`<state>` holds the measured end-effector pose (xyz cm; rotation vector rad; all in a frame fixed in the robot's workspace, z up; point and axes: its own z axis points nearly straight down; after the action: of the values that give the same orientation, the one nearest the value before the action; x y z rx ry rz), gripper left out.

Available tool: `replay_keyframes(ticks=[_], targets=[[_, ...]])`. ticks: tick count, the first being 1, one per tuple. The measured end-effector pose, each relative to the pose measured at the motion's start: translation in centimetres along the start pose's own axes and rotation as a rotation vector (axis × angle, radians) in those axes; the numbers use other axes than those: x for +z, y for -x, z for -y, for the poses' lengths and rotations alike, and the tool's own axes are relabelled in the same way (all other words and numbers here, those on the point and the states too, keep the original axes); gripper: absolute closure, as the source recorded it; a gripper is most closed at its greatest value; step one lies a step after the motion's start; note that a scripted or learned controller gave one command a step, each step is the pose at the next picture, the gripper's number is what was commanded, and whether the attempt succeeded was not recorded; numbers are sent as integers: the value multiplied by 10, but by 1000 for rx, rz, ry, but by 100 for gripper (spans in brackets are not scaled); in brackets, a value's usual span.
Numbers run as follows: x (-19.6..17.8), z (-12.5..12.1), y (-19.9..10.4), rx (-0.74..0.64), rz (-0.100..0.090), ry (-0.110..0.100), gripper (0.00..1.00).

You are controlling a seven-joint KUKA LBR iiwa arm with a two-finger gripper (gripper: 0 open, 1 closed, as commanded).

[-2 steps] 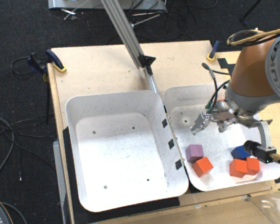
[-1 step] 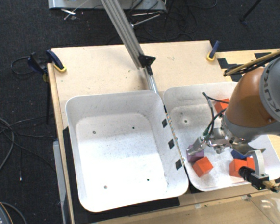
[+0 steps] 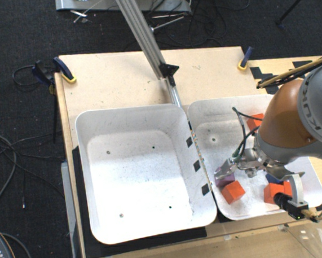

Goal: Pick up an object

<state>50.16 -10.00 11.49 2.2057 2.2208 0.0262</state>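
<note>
In the right bin (image 3: 216, 114), my gripper (image 3: 235, 166) hangs low at the end of the grey and orange arm. A small purple block (image 3: 225, 178) lies just left of and below its tip, touching or nearly touching it. An orange cube (image 3: 233, 192) rests right in front of the purple block, near the bin's front wall. Another orange block (image 3: 255, 121) peeks out behind the arm at the bin's back right. An orange and blue piece (image 3: 274, 192) sits at the front right, partly under the arm.
The left bin (image 3: 93, 126) stands beside the right one, and the two share a raised divider wall (image 3: 197, 162). A slanted metal pole (image 3: 146, 36) crosses the bench behind the bins. Clamps (image 3: 64, 69) sit at the bench's back corners.
</note>
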Motion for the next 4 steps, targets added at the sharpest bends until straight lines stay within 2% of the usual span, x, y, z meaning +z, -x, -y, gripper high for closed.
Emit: replay_keyframes(ticks=[3,4], targets=[[0,0,1,2,1,1,0],[3,-36,14,2,0,-3,0]])
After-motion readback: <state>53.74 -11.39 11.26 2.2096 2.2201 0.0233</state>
